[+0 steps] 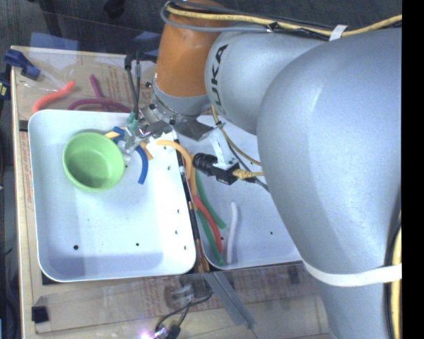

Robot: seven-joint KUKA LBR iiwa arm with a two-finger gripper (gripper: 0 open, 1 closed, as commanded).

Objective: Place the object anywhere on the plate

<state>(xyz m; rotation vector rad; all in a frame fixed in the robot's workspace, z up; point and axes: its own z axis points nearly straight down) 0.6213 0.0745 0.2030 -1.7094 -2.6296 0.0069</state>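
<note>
Seen from above, the gripper (136,138) hangs over the left bin (92,246), at the three o'clock edge of the green plate (93,162). A blue object (144,167) lies at its five o'clock; the finger opening cannot be told.

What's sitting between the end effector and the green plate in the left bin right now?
Nothing visible. The end effector sits at the right rim of the green plate, with only a blue strip beside it on the bin floor.
</note>
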